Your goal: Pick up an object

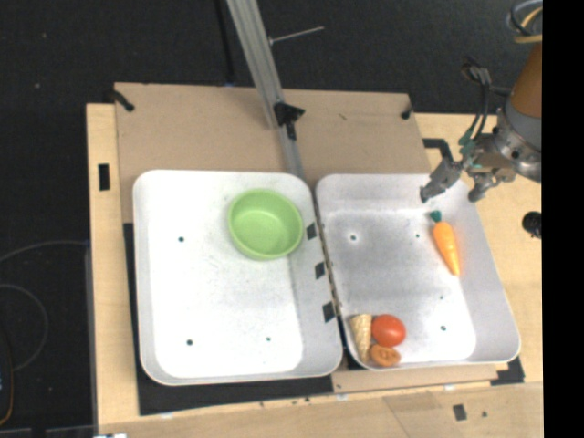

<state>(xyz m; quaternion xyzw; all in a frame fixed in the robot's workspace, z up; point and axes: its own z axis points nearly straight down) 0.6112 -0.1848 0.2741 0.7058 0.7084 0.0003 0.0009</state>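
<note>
— Two bins on the counter (105, 245); closest to the gripper (457, 182)?
— Carrot (445, 245) in right bin (493, 336), just below spread, empty jaws.
— Orientation?
— Long axis near vertical in view, green top up, tip down-right.
— Handling?
— Probably light, stiff, smooth; best pinched across thick middle.

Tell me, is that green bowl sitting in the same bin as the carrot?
No, the green bowl sits in the left bin, while the carrot lies in the right bin.
</note>
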